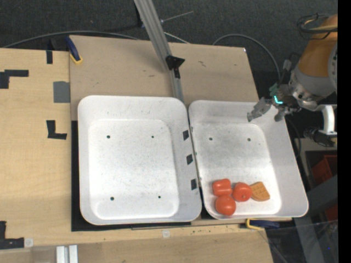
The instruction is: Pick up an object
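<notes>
Red tomatoes and an orange wedge sit at the lower right of our frame in the right bin. Our gripper hovers at that bin's upper right rim, fingers spread, holding nothing.

A pale wooden bench marked with black tape pieces stands on dark carpeted floor, where thin cables trail across the carpet; a slanted aluminium pole rises from the bench's far side, beside a blue-and-yellow clamp
</notes>
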Controlling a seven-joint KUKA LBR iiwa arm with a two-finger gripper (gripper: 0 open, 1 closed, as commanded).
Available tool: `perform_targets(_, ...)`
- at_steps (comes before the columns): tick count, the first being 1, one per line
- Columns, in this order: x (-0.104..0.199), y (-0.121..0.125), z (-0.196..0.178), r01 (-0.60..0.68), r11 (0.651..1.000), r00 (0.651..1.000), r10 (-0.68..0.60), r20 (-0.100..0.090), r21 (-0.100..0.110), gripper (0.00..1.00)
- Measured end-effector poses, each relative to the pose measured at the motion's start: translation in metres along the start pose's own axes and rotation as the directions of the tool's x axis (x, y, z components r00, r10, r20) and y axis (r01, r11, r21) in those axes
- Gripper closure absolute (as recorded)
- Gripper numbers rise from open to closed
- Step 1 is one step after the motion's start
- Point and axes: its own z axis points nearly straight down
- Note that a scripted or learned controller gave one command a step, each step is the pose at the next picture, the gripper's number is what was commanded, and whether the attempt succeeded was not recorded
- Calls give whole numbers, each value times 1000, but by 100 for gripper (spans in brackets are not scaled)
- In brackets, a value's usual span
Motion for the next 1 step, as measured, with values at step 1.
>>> perform_targets(1,0,1,-2,2,1000,1000,-2,2,-3,0)
